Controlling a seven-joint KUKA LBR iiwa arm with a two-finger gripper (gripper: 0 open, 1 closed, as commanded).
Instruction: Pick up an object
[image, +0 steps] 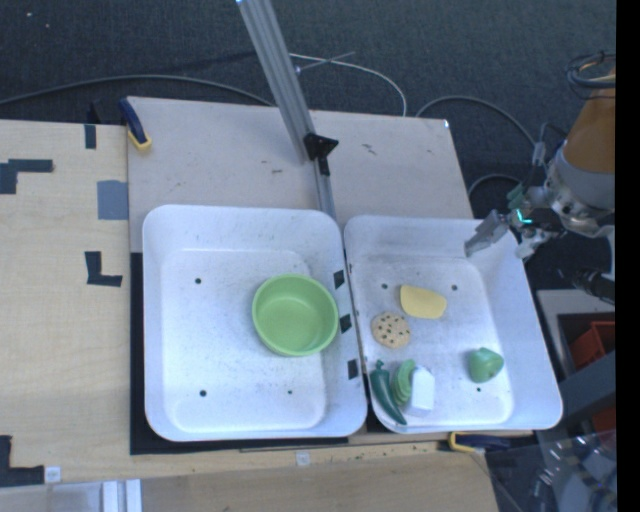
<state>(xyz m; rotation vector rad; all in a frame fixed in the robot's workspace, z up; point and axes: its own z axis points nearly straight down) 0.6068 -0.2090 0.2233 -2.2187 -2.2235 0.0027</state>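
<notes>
Camera view is showing the claw (492, 232) hovering over the right bin's (520, 330) upper right rim, touching nothing, its opening impossible to tell, while a yellow piece (423, 301), cookie (390, 329), green lump (485, 364) and leafy toy (398, 386) are lying below it.

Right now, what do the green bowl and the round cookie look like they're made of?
The green bowl looks like moulded plastic: one even colour, smooth, with a soft sheen on its rim. The cookie seems to be a toy, plastic or rubber: matt tan with dark dots. At this size I can't tell which.
</notes>
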